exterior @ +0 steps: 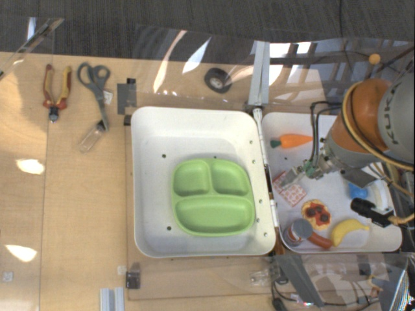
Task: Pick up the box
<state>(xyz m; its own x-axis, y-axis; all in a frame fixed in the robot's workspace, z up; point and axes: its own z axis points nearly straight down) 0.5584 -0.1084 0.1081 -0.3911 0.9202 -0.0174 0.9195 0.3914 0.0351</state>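
Note:
The box (290, 188) is small and flat, with a red and white pattern, and lies in the left part of the right bin (389, 243). My gripper (306, 171) reaches in from the right and hangs just above and to the right of the box, close to its upper corner. Nothing shows held in it. The grey arm with its orange band (363, 118) covers the bin's upper right part.
In the right bin lie an orange carrot (295, 140), a pizza slice toy (316, 213), a banana (347, 230), a blue piece (358, 191) and a grey scoop with a red handle (302, 232). The left bin (149, 173) holds a green divided plate (213, 196). Pliers (54, 91), scissors (96, 86) and a tape roll (218, 79) lie on the bench.

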